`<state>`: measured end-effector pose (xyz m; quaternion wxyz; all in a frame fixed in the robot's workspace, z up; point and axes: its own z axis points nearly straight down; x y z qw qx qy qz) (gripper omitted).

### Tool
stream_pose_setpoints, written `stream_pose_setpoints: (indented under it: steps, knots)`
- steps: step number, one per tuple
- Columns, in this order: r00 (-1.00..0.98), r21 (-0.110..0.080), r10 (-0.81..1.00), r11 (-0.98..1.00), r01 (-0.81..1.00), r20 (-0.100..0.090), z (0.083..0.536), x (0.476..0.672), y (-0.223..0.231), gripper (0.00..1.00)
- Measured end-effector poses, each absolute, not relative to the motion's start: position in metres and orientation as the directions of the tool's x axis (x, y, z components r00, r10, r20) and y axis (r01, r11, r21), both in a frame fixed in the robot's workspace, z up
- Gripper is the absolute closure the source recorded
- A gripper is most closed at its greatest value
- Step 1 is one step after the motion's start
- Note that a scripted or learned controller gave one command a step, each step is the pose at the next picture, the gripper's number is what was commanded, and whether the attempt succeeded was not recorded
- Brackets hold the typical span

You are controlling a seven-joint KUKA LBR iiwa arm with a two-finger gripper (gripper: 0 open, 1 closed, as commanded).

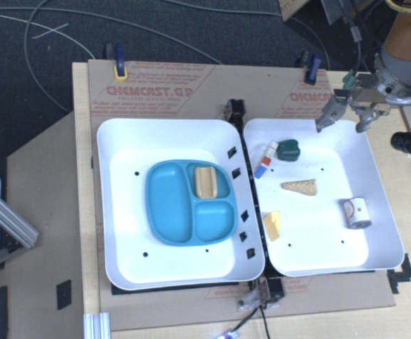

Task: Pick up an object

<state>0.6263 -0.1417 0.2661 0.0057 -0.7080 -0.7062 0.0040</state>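
1. Status: the pick is not yet made. The gripper (344, 121) hangs above the far edge of the right bin (375, 256), near its far right corner, with nothing between its fingers.
2. Tool state: the two fingers (325, 121) stand spread wide apart and point down toward the bin.
3. Candidates, all lying loose on the floor of the right bin: a dark green lump (288, 149), a white tube with red and blue end (265, 160), a tan wedge (299, 186), a yellow block (272, 225) and a small white can (356, 212).
4. Nearest to the gripper is the dark green lump, toward the bin's far left; it is well apart from the fingers. It looks squat, with no clear long axis.
5. The tube's long axis runs on a slant, white end far, coloured end near and against the bin's left wall. The tan wedge lies across the bin, narrow tip to the left. The can lies on its side.
6. Left bin (117, 253): a blue divided tray (164, 205) with a tan block (205, 181) in its far right compartment.
7. Remaining, by judgement: choose a target, descend, close, lift.
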Motion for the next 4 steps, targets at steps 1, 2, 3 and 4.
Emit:
stream_pose_setpoints:
  steps: [1,2,3,4]
  knots:
    - [0.0,0.0,1.0,0.0,1.0,0.0,0.274,0.628,-0.141,0.0]
    - [-0.001,-0.005,1.0,0.001,1.0,0.001,0.232,0.63,-0.139,0.0]
    - [-0.001,-0.005,1.0,0.001,1.0,0.001,0.186,0.638,-0.138,0.0]
    - [0.0,-0.007,1.0,0.0,1.0,0.002,0.125,0.63,-0.135,0.0]
